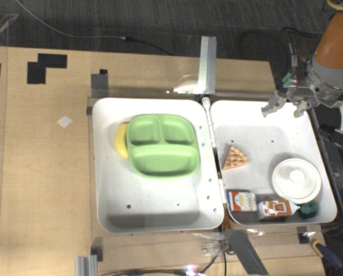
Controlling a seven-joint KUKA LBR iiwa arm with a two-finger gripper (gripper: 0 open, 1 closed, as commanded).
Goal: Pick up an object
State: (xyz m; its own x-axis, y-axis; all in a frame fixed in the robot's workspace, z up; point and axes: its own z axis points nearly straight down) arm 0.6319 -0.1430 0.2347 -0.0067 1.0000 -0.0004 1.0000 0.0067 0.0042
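Note:
In the right bin (257, 122) lie a triangular waffle-patterned pizza slice (235, 158), a white round bowl (296, 179), a small red and white carton (242, 201), a brown and white carton (274, 210) and a dark green lump (308, 210). The left bin (111, 171) holds a green divided plate (162, 145) that partly covers a yellow object (120, 141). My gripper (285, 107) hangs over the right bin's far right corner, fingers spread apart with nothing between them, well away from every object.
A metal post (208, 65) stands at the back between the two bins. Black markers (45, 68) sit on the wooden bench at the far left. The arm's orange band (338, 39) is at the upper right.

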